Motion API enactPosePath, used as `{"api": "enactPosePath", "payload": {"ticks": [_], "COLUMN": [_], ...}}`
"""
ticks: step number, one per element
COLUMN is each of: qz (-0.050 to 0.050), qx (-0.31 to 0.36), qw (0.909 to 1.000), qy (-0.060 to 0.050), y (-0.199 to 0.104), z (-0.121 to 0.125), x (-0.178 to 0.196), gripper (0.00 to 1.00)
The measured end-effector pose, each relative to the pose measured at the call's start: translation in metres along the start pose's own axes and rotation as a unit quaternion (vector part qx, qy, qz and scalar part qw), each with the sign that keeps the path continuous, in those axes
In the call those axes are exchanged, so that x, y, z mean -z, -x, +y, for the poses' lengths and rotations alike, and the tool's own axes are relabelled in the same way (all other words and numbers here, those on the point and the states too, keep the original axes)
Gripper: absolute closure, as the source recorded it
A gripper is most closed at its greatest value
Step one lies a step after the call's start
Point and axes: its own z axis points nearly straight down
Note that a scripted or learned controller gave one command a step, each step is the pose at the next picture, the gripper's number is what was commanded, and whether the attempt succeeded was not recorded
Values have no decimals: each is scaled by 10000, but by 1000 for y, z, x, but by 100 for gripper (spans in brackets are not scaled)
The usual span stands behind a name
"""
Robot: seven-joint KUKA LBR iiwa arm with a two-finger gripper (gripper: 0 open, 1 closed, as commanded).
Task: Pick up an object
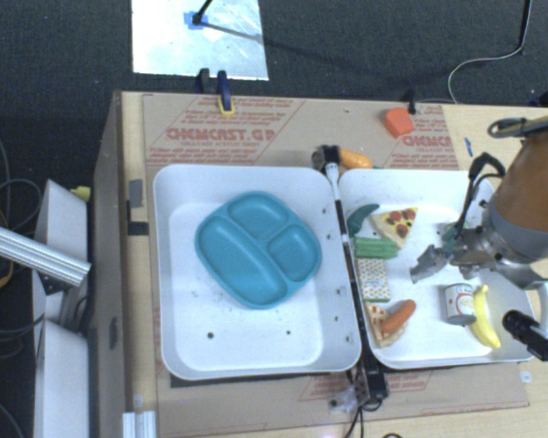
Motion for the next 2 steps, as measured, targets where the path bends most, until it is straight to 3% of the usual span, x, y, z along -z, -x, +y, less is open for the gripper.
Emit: {"api": "enactPosePath", "payload": {"ticks": [1, 2], "qz": [3, 15], "qx": [-5, -1], "qw": [10000, 10000], "qy": [42, 57], "y": [-7, 1], "z": [5, 2], "x": [-118, -117], "gripper": [0, 0]}}
